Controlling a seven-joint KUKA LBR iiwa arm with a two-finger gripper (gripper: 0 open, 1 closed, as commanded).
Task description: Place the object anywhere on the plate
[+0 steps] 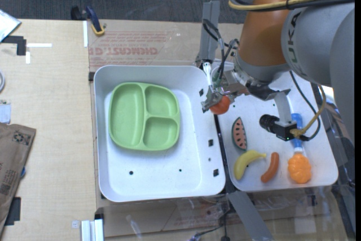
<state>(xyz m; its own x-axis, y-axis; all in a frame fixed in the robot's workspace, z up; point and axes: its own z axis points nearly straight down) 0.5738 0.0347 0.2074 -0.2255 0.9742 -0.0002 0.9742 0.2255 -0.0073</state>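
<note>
The end effector [215, 100] hangs over the seam between the two bins, its fingers closed on a small red-orange object [221, 104] — likely a toy tomato, lifted so it can cross the rims. It looks round, so no long axis or heading can be read. The green plate [144, 116] lies flat in the left bin [152, 183], well to the object's left.

Plate [144, 116]: light green, three compartments. Both bins [152, 183] white. Right bin: watermelon slice [240, 134] red with dark seeds and green rind; banana [247, 162] yellow; sausage [270, 167] orange-red; orange fruit [299, 169]; small red-orange object [221, 103] at left edge. Arm [316, 31] grey, orange band.
</note>
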